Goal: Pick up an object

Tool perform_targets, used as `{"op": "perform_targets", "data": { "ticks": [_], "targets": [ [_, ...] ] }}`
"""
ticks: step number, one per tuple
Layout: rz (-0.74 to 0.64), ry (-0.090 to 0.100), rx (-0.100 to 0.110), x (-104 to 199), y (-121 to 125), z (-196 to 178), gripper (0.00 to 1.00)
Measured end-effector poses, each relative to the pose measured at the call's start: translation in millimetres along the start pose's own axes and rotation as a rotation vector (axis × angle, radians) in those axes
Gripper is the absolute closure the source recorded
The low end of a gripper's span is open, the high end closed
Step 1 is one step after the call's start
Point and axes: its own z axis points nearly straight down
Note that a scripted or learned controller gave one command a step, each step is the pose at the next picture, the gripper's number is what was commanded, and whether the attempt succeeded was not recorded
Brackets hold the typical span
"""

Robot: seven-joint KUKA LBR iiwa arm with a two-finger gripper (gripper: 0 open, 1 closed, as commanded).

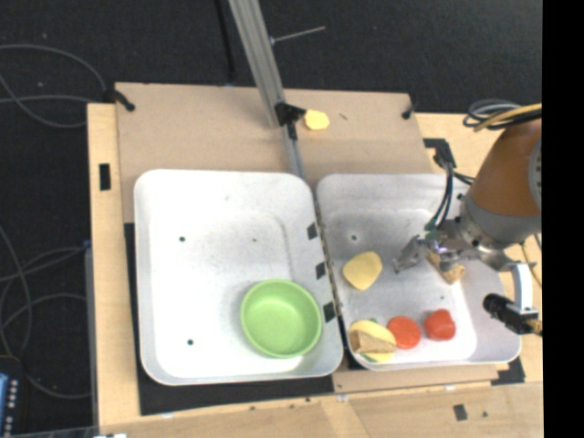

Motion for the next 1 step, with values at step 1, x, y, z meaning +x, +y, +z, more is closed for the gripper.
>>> {"op": "perform_targets", "data": {
  "ticks": [1],
  "targets": [
    [0.000, -0.001, -0.003, -1.6, 0.0, 42.8, 0.00]
  ]
}}
